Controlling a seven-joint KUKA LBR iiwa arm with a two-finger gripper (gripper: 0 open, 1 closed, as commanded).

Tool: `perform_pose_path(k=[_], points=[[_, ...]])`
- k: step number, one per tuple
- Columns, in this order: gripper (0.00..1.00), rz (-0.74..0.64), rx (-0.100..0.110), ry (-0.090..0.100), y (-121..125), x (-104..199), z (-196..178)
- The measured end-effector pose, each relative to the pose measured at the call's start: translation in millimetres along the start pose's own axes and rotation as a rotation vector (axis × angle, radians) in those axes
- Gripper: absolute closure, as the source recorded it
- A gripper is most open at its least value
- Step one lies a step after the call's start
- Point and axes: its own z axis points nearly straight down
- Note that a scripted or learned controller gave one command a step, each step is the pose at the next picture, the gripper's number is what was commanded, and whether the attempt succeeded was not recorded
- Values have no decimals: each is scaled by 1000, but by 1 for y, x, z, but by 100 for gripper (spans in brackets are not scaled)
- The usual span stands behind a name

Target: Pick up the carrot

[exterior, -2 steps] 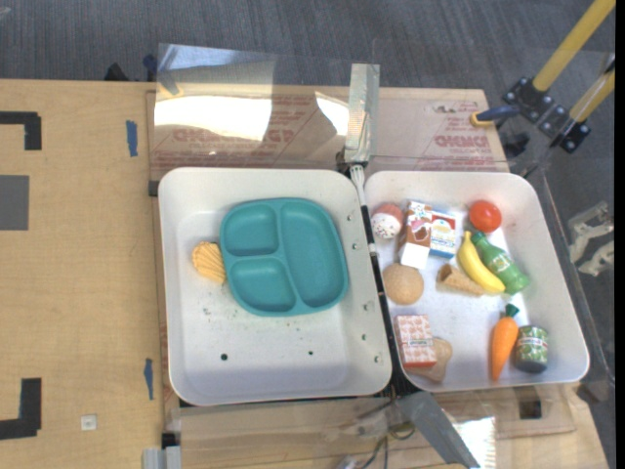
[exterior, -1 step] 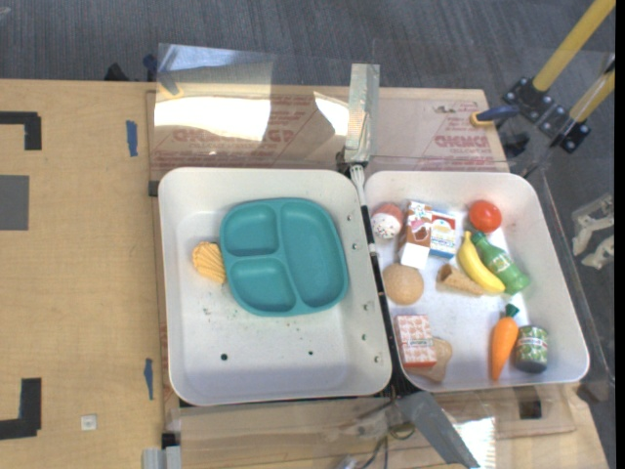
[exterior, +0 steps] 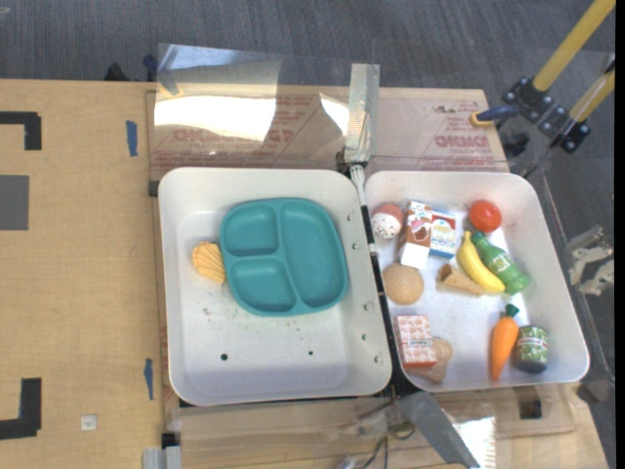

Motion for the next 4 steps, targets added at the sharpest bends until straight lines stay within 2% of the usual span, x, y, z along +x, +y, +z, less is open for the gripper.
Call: perform_pose_path(k=[3, 4], points=[[100, 7, 22, -19, -4, -6, -36], [100, -112, 1, -2, -36, -40, 14]])
